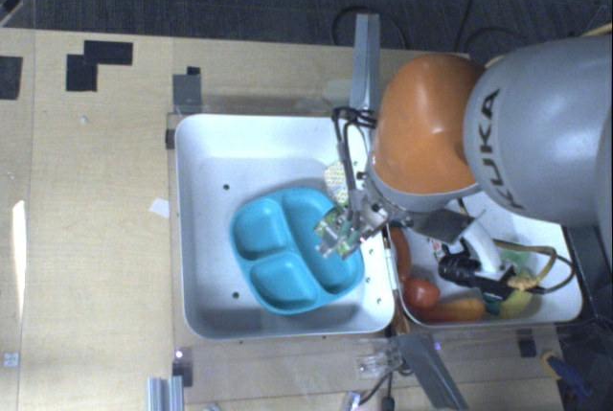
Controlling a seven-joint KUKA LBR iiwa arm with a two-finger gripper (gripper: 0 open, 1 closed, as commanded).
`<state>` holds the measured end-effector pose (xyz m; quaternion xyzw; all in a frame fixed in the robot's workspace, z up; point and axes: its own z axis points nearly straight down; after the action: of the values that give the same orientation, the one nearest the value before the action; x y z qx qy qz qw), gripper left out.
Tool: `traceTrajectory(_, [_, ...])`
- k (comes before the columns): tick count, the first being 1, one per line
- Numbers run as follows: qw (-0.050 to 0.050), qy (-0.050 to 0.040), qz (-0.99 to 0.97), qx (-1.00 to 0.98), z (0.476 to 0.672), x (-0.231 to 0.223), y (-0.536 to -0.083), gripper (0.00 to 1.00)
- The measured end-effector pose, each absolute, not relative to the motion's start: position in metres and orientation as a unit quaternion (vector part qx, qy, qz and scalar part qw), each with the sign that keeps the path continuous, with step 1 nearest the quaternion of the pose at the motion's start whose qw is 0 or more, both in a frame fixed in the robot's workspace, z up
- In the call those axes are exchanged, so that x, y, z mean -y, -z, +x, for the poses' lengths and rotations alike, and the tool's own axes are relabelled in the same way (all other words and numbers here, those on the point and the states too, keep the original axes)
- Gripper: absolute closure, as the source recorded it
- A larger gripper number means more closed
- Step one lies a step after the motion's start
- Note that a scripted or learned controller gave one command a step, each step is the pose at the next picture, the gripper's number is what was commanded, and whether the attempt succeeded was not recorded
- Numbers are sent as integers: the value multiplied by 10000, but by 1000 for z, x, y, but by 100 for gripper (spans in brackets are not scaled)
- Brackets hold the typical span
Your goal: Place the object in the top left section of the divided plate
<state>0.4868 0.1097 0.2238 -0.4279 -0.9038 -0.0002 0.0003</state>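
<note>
A blue divided plate [273,251] lies in the left white bin [206,208], with two smaller sections on its left and front and a longer one on its right. My gripper [337,235] hangs over the plate's right section, close to its surface. A pale yellow-green dotted object [334,176] shows just behind the plate's far right rim, partly hidden by the wrist. Whether it lies in the bin or is carried, I cannot tell.
The right bin [565,304] holds toy foods: a red tomato [420,291], an orange piece [462,308], a yellow banana [518,301] and a brown sausage [400,251]. The big grey and orange arm covers most of that bin. Bare bin floor surrounds the plate's left and far sides.
</note>
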Motion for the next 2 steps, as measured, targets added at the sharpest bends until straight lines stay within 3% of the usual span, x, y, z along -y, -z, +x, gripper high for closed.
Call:
traceTrajectory(1, [11,-9,-5026,8645,486,-144,-186,100])
traceTrajectory(2, [-4,4,-5174,8558,488,-77,-248,100])
